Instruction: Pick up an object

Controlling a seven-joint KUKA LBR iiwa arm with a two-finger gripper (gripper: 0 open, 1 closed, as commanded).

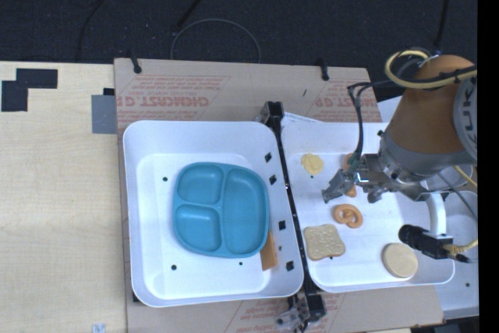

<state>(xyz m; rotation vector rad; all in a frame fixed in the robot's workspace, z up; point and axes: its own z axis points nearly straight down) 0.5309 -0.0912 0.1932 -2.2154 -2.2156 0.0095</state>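
Your tool hangs right of centre over the right bin; its grip state cannot be told. Just below it lies the pretzel, then the toast slice and round cracker. The left bin holds a blue divided plate.

1. The left bin is largely taken up by a blue divided plate.
2. In the right bin, the pretzel, toast and round cookie lie close together; bare floor separates them from the small yellow piece.
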